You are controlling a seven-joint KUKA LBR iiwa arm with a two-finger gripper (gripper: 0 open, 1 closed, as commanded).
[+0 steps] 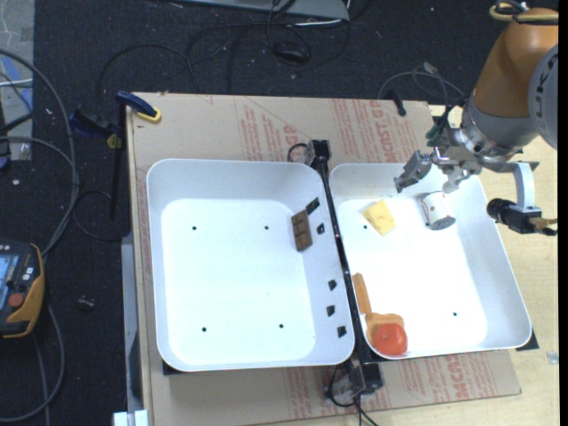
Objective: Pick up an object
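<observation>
My gripper hangs over the far part of the right bin, and its two fingers stand spread apart with nothing between them. Just below it in the view, a small white cylinder lies on the bin floor. To the cylinder's left is a yellow block. A red ball-shaped toy with a tan handle sits in the bin's near left corner. A brown bar leans at the right wall of the left bin.
A black divider strip runs between the bins. Cardboard lies under both bins. Cables and a blue-yellow clamp lie beyond the far left corner. The arm's grey wrist and orange band rise at the upper right.
</observation>
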